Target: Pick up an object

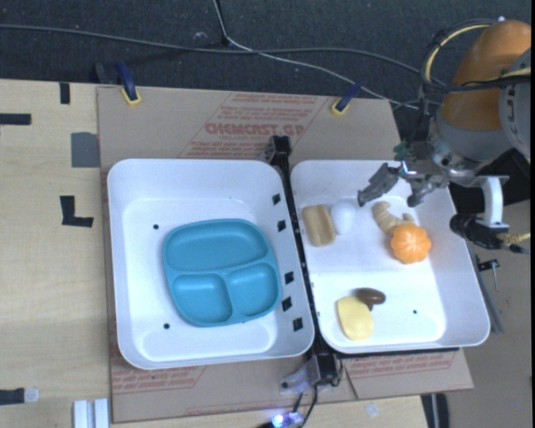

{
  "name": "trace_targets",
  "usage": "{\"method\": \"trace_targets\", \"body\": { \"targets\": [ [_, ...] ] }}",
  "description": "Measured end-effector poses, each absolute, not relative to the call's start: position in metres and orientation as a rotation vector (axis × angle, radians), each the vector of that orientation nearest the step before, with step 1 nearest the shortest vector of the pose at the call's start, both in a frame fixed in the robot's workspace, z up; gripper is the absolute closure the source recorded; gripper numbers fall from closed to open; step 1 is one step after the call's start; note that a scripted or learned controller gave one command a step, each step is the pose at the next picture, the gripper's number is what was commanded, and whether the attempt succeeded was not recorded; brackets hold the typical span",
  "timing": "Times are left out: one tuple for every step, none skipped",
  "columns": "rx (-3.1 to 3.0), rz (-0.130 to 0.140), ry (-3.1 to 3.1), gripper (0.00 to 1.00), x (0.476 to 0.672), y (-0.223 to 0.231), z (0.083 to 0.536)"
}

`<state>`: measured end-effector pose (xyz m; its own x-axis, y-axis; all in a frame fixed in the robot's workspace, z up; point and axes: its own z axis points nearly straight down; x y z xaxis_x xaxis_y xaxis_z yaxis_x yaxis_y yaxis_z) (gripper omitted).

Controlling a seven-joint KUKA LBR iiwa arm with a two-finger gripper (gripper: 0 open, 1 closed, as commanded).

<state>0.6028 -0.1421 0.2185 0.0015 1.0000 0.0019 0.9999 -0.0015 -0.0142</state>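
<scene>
So the end effector is hanging over the far end of the right bin, with its two dark fingers spread apart and nothing between them. One finger angles off toward the divider side, the other points down toward the orange. The grey arm, with that orange band, comes in from the right, above the bin's far right corner.

Taking the orange fruit as the landmark: it sits in the right bin, just below the end effector. A small beige piece is touching it or very nearly, on its upper left, right under the spread fingers. Further left of the orange there's a white roundish thing, hard to make out against the white bin, and just beside that a tan block close to the divider. Below and left of the orange, toward the near edge, lies a yellow lump with a dark brown object touching its top.

Way left of the orange, in the left bin, there's a blue divided plate lying flat in the middle. Both bins sit on a cardboard sheet on the bench, and a black cable runs across the dark floor behind it all.
</scene>
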Motion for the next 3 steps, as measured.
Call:
{"method": "trace_targets", "body": {
  "targets": [
    [-2.218,0.002,-2.223,0.00,0.606,-0.142,0.226],
    [-2.218,0.007,-2.220,0.00,0.597,-0.149,0.171],
    [-2.215,0.008,-2.219,0.00,0.597,-0.144,0.107]
  ]
}}
